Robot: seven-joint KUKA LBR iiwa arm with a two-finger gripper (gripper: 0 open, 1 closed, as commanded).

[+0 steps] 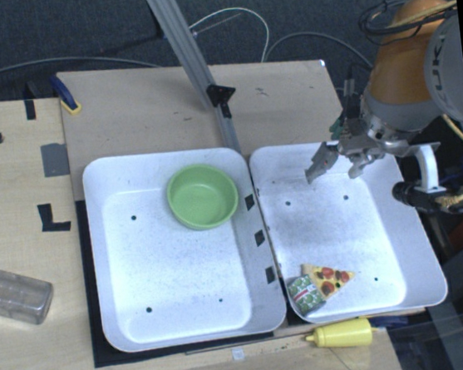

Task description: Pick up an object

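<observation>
A green bowl [203,196] sits upright at the back of the left bin [122,319]. In the right bin [410,275], a pizza-slice toy [330,277] lies near the front left corner beside a small green printed packet [305,293]. My gripper [335,166] hangs over the back of the right bin, well behind the pizza slice, with its two fingers spread apart and nothing between them.
A yellow bottle [344,334] lies on the bench just in front of the right bin. A clear plastic container [10,294] lies at the far left. A grey pole [190,55] slants up from between the bins at the back.
</observation>
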